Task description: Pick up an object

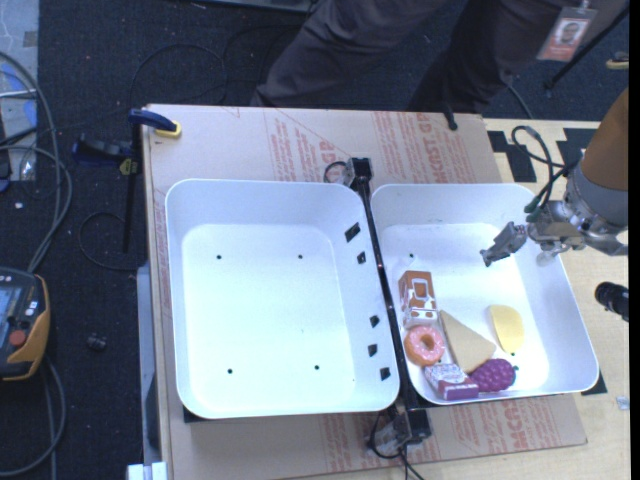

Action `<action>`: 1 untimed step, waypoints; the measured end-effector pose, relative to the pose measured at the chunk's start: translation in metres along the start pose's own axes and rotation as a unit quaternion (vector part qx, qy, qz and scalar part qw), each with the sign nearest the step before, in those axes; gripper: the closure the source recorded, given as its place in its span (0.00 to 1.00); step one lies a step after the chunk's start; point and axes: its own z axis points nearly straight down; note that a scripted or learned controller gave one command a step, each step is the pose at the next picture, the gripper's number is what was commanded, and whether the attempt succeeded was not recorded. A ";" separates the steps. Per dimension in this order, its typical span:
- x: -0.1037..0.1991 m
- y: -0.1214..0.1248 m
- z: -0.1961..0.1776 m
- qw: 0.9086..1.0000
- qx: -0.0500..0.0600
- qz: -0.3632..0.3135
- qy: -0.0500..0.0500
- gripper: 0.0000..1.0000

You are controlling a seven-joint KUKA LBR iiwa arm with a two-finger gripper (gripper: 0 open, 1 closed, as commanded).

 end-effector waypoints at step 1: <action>0.000 0.002 -0.004 1.000 -0.003 -0.001 -0.001 0.00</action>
